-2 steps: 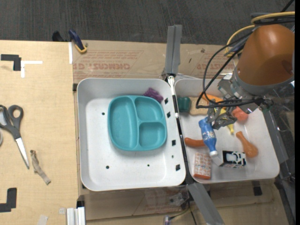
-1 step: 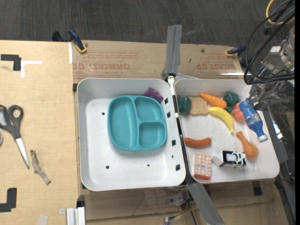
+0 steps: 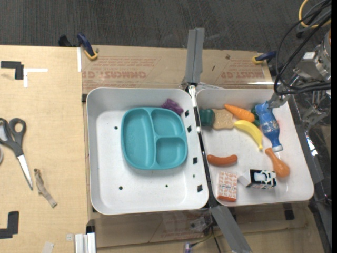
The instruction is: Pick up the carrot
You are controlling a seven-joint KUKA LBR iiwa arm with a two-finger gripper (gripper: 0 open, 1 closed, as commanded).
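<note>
Carrot point(image 3: 240, 112) lies in the right bin point(image 3: 301, 191), toward the bin's 12 o'clock wall, orange, tapered, long axis running from about 10 o'clock to 4 o'clock. A slice of toast point(image 3: 223, 120) sits just beside it at its 8 o'clock, with a dark green item point(image 3: 206, 117) touching the toast on the 9 o'clock side. A banana point(image 3: 251, 133) curves just below the carrot, at its 5 o'clock, close enough that the two look to be touching. A blue bottle point(image 3: 268, 124) lies at the carrot's 3 o'clock, tilted, white cap pointing to about 5 o'clock. Further down the bin: a sausage point(image 3: 221, 159) at centre-left, an orange squash-shaped toy point(image 3: 278, 163) near the 3 o'clock wall, a small black-and-white carton point(image 3: 261, 178) and a red-and-white box point(image 3: 227, 186) along the 6 o'clock wall. The left bin point(image 3: 102, 194) holds a teal divided plate point(image 3: 154, 138) and a purple item point(image 3: 172, 106) at the plate's 1 o'clock, near the bin's top wall. Tool point(image 3: 277, 100) hangs over the right bin's 1 o'clock corner, just above the bottle's upper end, well clear of the carrot; cables and the wrist body crowd it, and I cannot tell whether it is spread or pressed together. Nothing is visibly pinched in it. Scissors point(image 3: 17, 144) rest on the surface point(image 3: 47, 115) far out at 9 o'clock.
</note>
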